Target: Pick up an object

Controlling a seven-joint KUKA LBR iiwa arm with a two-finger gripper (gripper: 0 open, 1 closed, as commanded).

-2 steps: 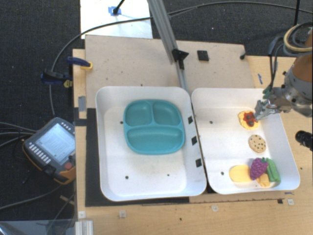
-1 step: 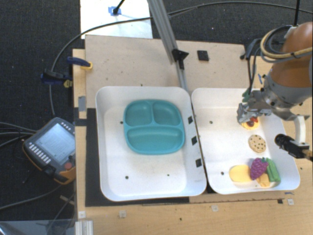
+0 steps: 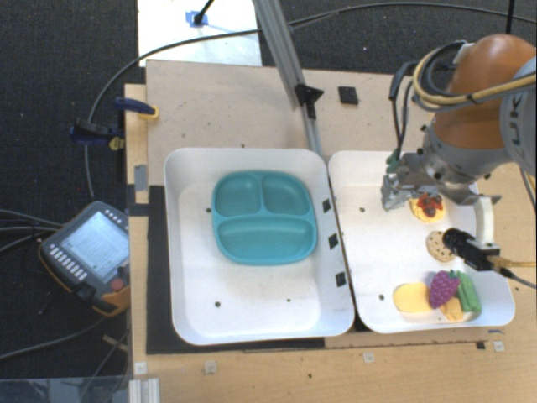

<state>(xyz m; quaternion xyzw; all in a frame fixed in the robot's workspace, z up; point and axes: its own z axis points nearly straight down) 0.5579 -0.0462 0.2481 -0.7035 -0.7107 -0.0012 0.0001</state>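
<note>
While we search camera view for readable writing, none resolves; pendant [image 3: 86,257] screen too small to read. Gripper [image 3: 397,193] low in right bin [image 3: 369,250], just beside small pizza slice toy [image 3: 428,207]. Nearby we note cookie [image 3: 436,244], purple grapes [image 3: 445,288], yellow piece [image 3: 410,298], green piece [image 3: 468,294]. Teal divided plate [image 3: 264,217] sits in left bin [image 3: 193,292]. Blue clamp [image 3: 113,120] on bench edge. Pincer state: cannot tell.

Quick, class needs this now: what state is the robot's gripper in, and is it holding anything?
Gripper: cannot be told whether open or closed; nothing is seen held. It is low in the right bin, beside the round food piece.
</note>
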